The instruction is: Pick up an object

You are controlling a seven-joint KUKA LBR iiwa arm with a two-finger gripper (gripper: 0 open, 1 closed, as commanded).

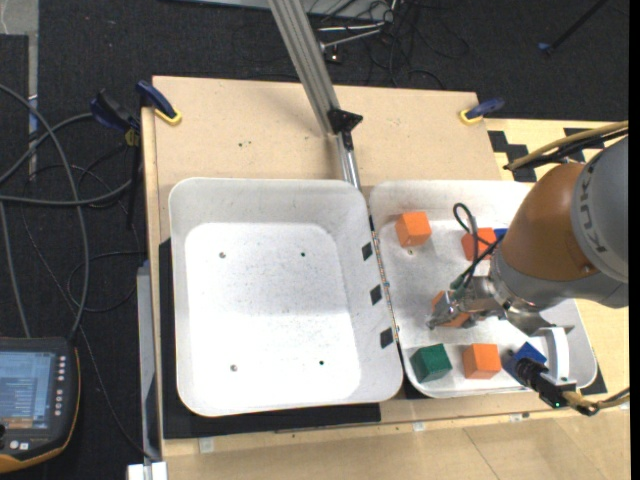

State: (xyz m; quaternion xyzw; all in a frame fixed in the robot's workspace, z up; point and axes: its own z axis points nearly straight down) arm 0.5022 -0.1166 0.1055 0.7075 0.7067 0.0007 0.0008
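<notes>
Claw (pixel 449 314) is hanging low near the middle of the right bin (pixel 410 288); its opening cannot be told. Small orange piece (pixel 441 299) is showing at its tip, held or not unclear. Green block (pixel 432 362) is lying at the claw's 6 o'clock, near orange block (pixel 481 360) at 5, far orange block (pixel 413 228) at 11. Arm (pixel 560 238) is covering the bin's 3 o'clock side.

Grey arm (pixel 612 203) reached in from right, elbow bent, orange band (pixel 550 233) facing up above wrist. Gripper (pixel 447 314) sat low, pointing left and slightly down.
</notes>
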